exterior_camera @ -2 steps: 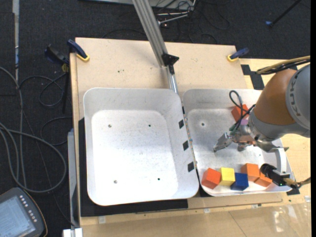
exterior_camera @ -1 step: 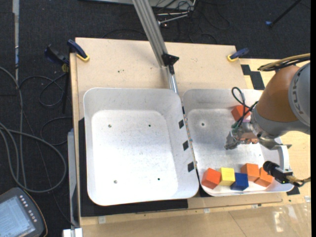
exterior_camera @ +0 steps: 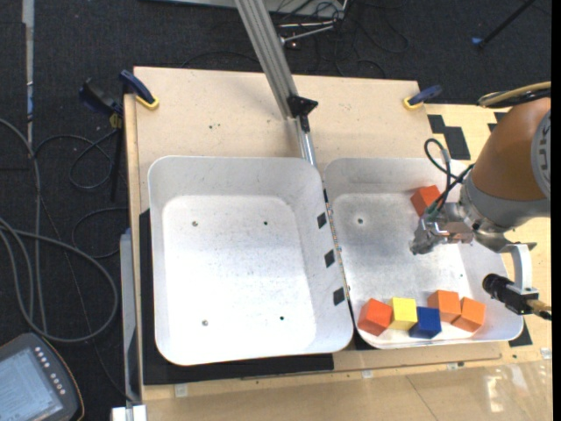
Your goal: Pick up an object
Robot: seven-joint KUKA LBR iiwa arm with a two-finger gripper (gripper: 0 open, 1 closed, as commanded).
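Dark carpet with loose black cables surrounds a pale wooden table (exterior_camera: 228, 112) that fills the middle of the frame. Two blue and yellow clamps grip its upper corners, one at upper left (exterior_camera: 138, 90) and one at upper right (exterior_camera: 422, 96). A grey metal pole (exterior_camera: 267, 46) slants down from the top centre toward the gap between the bins.

The left bin (exterior_camera: 166, 235) is a shallow white tray with rounded corners. The right bin (exterior_camera: 368, 200) sits just beside it, their edges touching along the middle of the frame.

The arm (exterior_camera: 513, 160) enters from the right edge, orange above grey, and its tool (exterior_camera: 427, 238) is low over the right bin's middle right part. Whether the tool is open or closed cannot be told from here. Just above the tool, in the upper right of that bin, lies an orange block (exterior_camera: 426, 199), partly behind cables.

Along the bin's lower edge runs a cluster: an orange cube (exterior_camera: 376, 315), a yellow cube (exterior_camera: 404, 310) beside it, a blue block (exterior_camera: 428, 322), and two more orange blocks (exterior_camera: 448, 303) (exterior_camera: 472, 313) at the right.
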